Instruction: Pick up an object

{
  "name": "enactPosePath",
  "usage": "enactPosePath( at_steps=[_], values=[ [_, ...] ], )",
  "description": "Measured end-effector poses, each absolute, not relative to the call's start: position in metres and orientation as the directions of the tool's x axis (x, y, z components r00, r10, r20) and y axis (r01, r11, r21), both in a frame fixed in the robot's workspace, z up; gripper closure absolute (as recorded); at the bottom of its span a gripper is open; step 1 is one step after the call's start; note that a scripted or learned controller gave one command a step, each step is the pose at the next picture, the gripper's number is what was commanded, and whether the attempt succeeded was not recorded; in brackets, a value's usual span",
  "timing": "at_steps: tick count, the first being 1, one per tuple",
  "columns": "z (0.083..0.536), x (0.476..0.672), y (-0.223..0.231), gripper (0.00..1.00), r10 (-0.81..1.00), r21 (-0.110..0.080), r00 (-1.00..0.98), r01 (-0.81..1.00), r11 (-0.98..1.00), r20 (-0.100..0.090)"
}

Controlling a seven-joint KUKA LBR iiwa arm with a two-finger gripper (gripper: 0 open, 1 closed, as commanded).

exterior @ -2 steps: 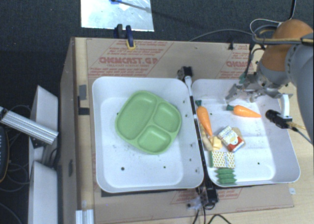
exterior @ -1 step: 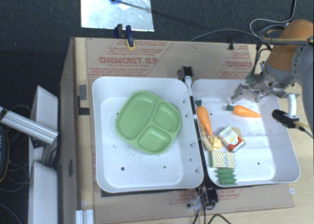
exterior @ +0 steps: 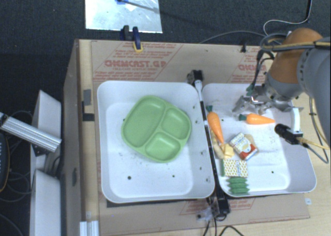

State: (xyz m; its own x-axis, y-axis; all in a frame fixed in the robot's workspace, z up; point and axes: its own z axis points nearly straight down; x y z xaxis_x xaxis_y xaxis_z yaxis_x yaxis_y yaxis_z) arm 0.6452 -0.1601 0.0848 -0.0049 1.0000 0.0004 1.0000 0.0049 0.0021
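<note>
- In the right bin (exterior: 302, 175), the pincer (exterior: 252, 106) sits low at the far end, just beside a small orange carrot (exterior: 259, 119).
- Whether the pincer is apart or together is too blurry to tell, and nothing can be seen held in it.
- The job looks not done yet: the carrot lies on the bin floor.
- A bigger carrot (exterior: 215, 127), a snack packet (exterior: 243, 146) and green beans (exterior: 238, 185) crowd the wall between the bins.
- There is open room in the right bin's near corner, while the left bin (exterior: 111, 178) holds a green plate (exterior: 156, 128).
</note>
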Motion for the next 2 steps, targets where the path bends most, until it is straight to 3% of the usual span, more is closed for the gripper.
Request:
enactPosePath(
  at_steps=[1,2],
  values=[
    [0.0853,0.6692,-0.1969,0.0,1.0,0.004,-0.002,1.0,0.002,-0.002],
    [0.0858,0.6696,-0.2047,0.0,1.0,0.002,-0.003,1.0,0.003,0.003]
  ],
)
